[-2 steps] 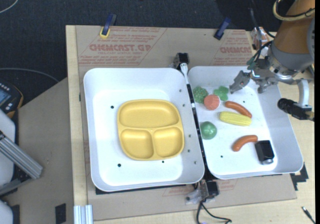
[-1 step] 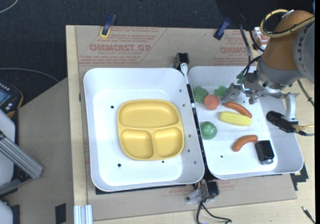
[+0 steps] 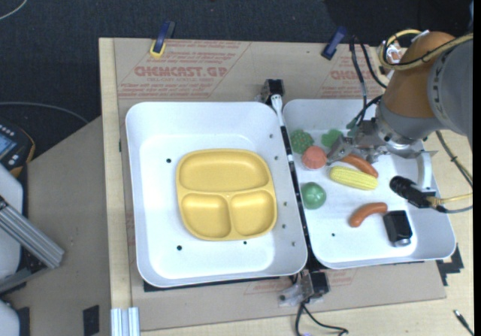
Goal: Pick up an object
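**My gripper low in the right bin, among the toy food**

My arm (image 3: 421, 79) comes in from the right and bends down into the right bin (image 3: 428, 248). My gripper (image 3: 353, 145) sits near the middle of this bin, just above the corn (image 3: 353, 177). I cannot tell if it is open or closed, because the wrist hides that part.

Around it I see 1 tomato (image 3: 314, 157), 1 broccoli (image 3: 301, 139), 1 green ball (image 3: 313, 195) and 1 sausage (image 3: 367, 213). A small orange piece (image 3: 362, 165) lies touching the corn. 1 black block (image 3: 398, 226) lies near the sausage.

In the left bin (image 3: 150, 177) lies 1 yellow tray (image 3: 225, 193) with 3 compartments.
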Controlling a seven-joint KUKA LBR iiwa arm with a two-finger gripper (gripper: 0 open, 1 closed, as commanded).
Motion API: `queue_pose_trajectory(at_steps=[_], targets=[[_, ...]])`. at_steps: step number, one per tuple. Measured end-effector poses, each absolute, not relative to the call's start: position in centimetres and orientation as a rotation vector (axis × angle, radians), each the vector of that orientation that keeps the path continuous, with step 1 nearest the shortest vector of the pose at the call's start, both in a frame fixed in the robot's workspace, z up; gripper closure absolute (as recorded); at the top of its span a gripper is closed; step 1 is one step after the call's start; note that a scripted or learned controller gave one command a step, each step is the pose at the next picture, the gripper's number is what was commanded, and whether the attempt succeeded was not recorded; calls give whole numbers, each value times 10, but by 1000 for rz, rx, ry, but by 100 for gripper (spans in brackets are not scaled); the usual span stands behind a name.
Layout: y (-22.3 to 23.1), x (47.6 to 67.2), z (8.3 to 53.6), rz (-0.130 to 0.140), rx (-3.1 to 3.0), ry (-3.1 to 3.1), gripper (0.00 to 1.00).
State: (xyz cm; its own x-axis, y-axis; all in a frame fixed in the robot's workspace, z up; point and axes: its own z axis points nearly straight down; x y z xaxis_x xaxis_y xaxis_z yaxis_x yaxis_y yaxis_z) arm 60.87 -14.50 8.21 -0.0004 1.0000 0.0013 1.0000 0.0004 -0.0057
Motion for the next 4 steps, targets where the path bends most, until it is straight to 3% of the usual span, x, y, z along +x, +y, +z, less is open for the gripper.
queue_pose_trajectory(at_steps=[1, 3, 4], targets=[[-146, 610, 96, -1, -2223, -2222, 100], [-134, 626, 211, -7, -2224, -2229, 100], [-134, 627, 226, -4, -2223, -2225, 100]])
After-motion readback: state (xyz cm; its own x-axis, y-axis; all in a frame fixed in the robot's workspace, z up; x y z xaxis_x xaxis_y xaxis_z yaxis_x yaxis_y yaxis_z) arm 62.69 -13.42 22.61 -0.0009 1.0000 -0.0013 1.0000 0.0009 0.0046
